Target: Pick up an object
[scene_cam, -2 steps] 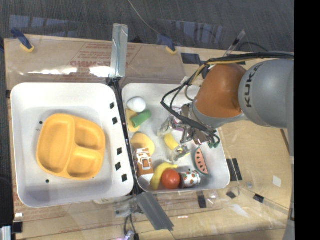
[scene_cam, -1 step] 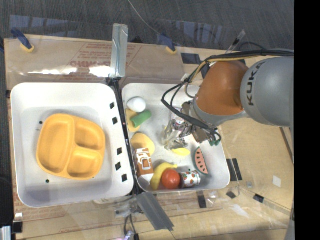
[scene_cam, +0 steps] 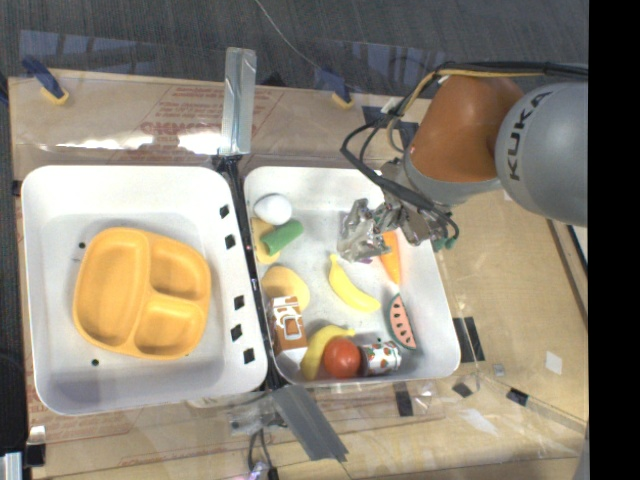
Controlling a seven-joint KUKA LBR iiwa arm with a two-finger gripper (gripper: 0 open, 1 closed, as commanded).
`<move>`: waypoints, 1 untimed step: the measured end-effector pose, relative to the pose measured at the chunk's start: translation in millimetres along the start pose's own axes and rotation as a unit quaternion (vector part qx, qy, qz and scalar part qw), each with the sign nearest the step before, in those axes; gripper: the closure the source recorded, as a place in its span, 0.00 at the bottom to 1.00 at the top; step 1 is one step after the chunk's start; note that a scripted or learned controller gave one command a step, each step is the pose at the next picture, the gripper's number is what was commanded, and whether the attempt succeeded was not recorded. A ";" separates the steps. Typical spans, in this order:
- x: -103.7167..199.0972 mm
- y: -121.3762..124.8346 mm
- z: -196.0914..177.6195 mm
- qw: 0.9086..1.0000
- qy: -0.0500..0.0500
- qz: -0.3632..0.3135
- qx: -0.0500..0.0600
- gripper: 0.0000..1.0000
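Camera view: my end effector hangs over the banana; grip state unclear. Risk: clipping the carrot beside it.

Glossy white plastic bins, matt yellow plastic tray, shiny metal hand, smooth plastic banana.

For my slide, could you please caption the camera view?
Arm's pincer hovers over toy food in the right bin, above a banana; a yellow tray sits in the left bin.

A divided tray lies in the left bin; toy foods fill the right bin.
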State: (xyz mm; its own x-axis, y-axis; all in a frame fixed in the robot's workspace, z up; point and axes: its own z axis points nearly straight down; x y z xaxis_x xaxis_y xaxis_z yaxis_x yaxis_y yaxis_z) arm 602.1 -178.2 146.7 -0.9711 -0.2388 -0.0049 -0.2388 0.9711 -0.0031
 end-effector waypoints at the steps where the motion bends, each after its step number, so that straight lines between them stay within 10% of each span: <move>1: -29.5 -10.1 -60.2 0.998 -0.001 0.058 0.000 1.00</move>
State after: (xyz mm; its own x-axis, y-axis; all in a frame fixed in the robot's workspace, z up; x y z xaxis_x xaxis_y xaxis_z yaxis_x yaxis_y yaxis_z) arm 632.8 -180.8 207.1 -0.9921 -0.1250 -0.0066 -0.1250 0.9922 -0.0028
